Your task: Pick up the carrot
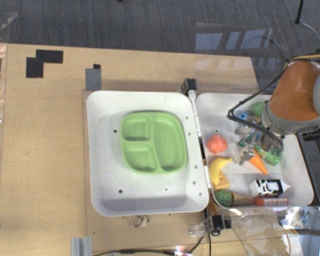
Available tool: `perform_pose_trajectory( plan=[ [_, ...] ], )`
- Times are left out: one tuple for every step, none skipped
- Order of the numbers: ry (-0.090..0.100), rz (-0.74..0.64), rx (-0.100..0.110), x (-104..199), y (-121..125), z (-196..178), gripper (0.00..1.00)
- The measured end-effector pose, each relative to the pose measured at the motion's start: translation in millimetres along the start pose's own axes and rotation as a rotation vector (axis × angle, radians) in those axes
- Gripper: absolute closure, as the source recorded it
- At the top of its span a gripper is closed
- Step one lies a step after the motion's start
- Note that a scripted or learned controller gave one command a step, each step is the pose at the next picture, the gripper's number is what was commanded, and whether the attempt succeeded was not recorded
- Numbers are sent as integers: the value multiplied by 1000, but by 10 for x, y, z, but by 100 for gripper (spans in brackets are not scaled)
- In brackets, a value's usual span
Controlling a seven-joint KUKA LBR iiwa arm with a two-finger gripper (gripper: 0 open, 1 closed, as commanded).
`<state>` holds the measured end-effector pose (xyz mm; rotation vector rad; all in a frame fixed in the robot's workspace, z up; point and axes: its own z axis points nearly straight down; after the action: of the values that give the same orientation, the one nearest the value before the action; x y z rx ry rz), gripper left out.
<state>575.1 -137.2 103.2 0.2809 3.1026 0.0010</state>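
- Tool point(254, 147) of the grey arm, below the orange band, hangs low over the right bin, just beside the carrot's upper end; whether it is released or clenched I cannot tell.
- Pale wooden table point(42, 159) carries both bins side by side.
- Shallow white plastic left bin point(104, 196) holds a light green plate point(152, 142) with three compartments, lying about in its middle.
- Shallow white plastic right bin point(296, 167) holds the small toys.
- Small orange tapered carrot point(259, 164) with a green top lies near the right bin's middle, tip pointing down and left, at the tool's lower right.
- Yellow banana-shaped toy point(220, 170) lies left of the carrot, near the divide.
- Black-and-white small carton point(268, 186) lies below the carrot.
- Round pink-red toy point(217, 143) sits above the yellow one.
- Green round toy point(224, 198) rests at the bin's lower left corner.
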Motion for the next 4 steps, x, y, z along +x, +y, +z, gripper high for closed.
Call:
perform_pose_trajectory(
  plan=[
    [-13,-6,0,-45,16,-134,100],
    [3,-244,1,421,6,108,100],
    [3,-245,1,418,6,111,0],
    [0,-134,2,698,-37,101,0]
  ],
)
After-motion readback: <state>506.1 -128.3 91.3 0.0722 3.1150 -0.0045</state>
